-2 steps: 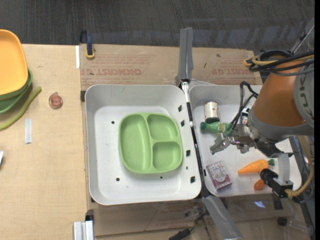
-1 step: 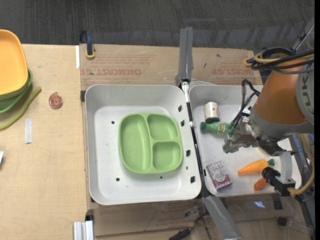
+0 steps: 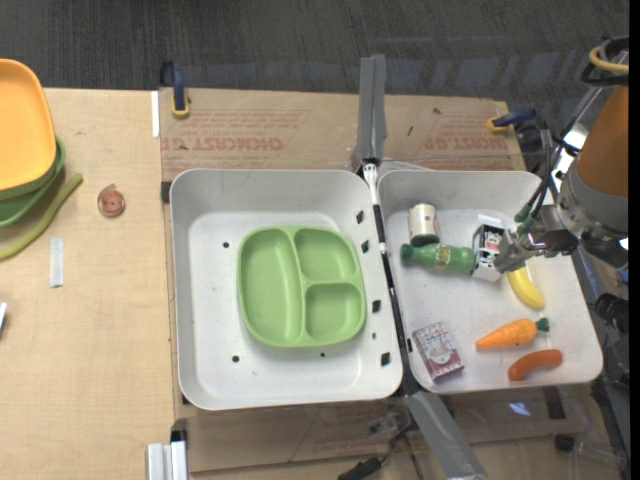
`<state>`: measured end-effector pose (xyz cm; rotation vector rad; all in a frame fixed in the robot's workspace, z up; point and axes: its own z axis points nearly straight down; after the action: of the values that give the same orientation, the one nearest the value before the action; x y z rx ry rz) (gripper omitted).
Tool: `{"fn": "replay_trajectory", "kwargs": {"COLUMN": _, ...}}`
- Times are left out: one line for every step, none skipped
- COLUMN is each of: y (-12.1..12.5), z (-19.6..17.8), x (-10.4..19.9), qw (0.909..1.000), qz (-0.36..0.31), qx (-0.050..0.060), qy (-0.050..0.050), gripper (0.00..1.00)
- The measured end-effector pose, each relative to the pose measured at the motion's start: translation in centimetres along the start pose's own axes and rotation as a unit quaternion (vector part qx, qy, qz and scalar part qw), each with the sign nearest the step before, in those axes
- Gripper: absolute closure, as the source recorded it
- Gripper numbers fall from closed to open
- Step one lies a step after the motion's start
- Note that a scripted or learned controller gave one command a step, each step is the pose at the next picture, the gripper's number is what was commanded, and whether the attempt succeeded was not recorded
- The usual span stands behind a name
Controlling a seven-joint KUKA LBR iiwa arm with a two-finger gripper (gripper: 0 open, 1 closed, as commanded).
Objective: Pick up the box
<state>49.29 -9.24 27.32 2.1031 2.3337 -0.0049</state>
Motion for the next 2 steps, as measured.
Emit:
{"fn": "replay_trajectory", "kwargs": {"y": 2.86, "z": 8.33, "x": 2.73, "qw": 0.9897, "qz": 0.143, "qx": 0.002, "qy": 0.0, "gripper": 1.0}}
{"fn": "replay_trajectory", "kwargs": {"y": 2.86, "z": 8.34, "x": 2.73, "qw": 0.9897, "qz": 0.143, "qx": 0.002, "qy": 0.0, "gripper": 0.0}}
